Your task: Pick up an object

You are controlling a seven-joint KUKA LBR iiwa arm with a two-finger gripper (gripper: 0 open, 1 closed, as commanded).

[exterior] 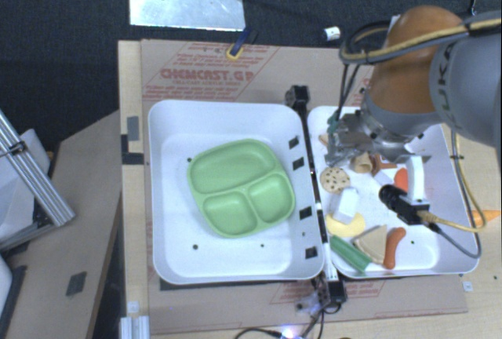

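Two white bins sat on the counter (94, 173). Over the right bin (447, 255), the gripper (345, 143) hovered just above a cookie (334, 179); its state could not be told.

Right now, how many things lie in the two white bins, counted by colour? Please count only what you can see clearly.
Green: 2, the divided plate and a green stick
Red or orange: 2, sausage and orange piece
Brown or tan: 2, cookie and bread slice
White or yellow: 2, white block and yellow piece
Total: 8
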